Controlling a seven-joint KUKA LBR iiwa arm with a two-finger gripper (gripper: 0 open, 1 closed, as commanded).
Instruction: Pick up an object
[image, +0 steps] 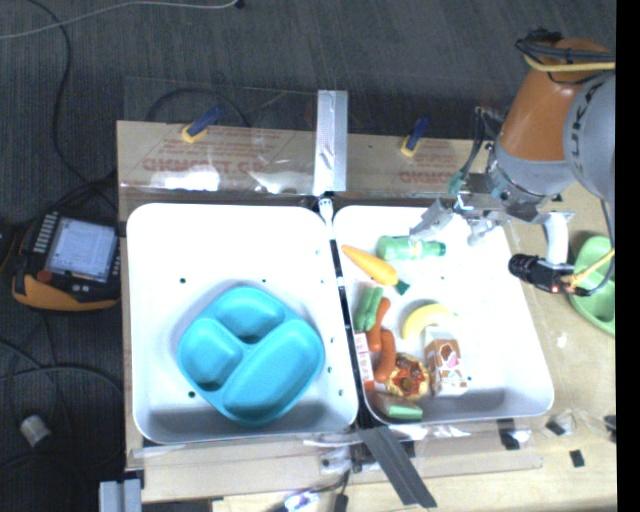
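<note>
The gripper (452, 218) is seen over the far part of the right bin (500, 330), its two fingers spread with nothing between them. A green bottle (410, 247) lies just beside the fingertips, toward the divider between the bins, with its long axis running across the bin. An approach along that line is judged to be needed. Nearer the front edge, a banana (425, 318) and a carrot (366, 264) lie.
</note>
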